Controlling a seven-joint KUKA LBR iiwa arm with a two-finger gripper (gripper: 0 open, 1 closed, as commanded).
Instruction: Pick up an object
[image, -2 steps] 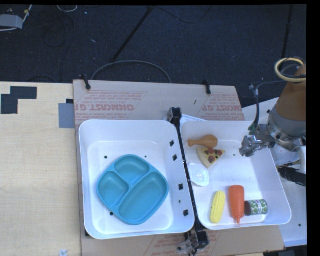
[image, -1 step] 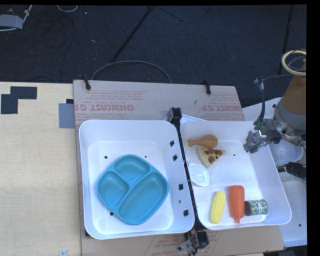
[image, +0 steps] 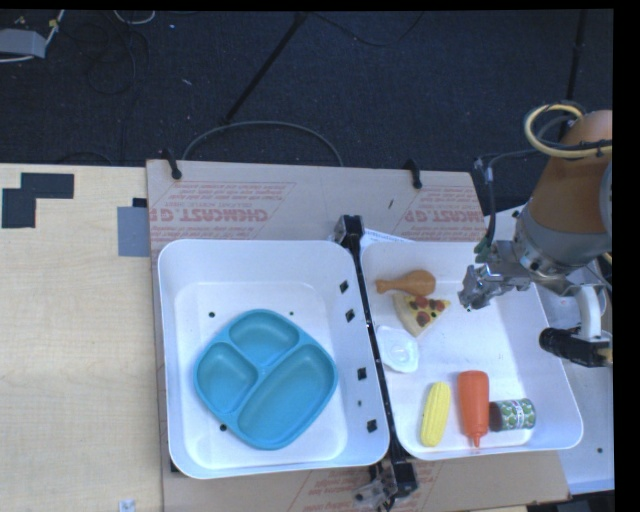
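In the right bin lie a toy chicken drumstick, a pizza slice, a white fried egg, a yellow corn cob, an orange-red bottle and a small green can. My gripper hangs over the upper right part of that bin, just right of the pizza slice and drumstick. Nothing shows between its fingers, and their gap is too small and dark to read.
The left bin holds a blue divided plate. A black divider runs between the two bins. The grey arm with its orange band comes in over the right bin's right rim.
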